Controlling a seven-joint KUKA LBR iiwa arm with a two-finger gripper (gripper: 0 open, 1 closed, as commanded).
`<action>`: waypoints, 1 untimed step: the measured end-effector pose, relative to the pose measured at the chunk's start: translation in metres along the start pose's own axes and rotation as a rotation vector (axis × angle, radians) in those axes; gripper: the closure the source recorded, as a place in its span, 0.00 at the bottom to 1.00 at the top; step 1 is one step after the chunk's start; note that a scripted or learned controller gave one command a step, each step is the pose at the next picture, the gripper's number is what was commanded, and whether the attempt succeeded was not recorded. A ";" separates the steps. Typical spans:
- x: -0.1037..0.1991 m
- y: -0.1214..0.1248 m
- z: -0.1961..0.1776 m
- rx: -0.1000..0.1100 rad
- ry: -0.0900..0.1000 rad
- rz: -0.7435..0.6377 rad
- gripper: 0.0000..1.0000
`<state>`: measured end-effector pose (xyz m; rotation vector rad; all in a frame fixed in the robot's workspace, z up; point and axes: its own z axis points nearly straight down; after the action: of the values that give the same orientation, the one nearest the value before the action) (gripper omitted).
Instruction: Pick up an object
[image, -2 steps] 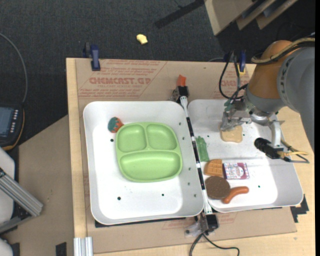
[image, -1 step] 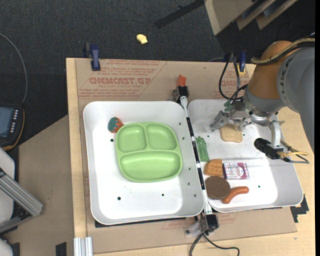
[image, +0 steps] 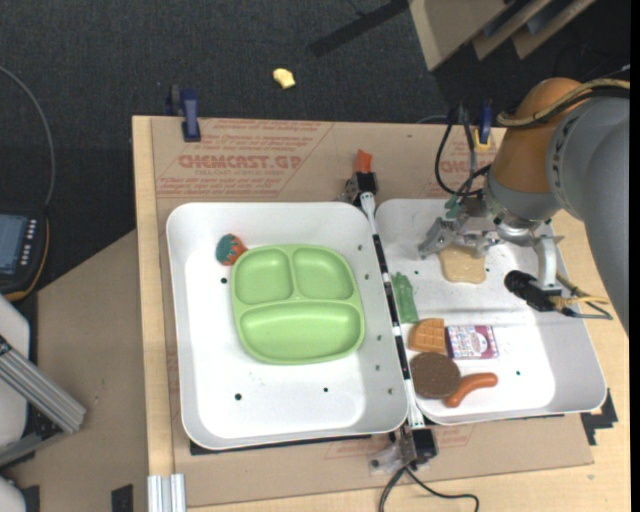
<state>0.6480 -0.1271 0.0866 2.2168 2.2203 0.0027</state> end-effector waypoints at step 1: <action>0.003 0.005 -0.001 -0.003 -0.002 0.001 0.00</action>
<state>0.6530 -0.1240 0.0873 2.2154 2.2172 0.0034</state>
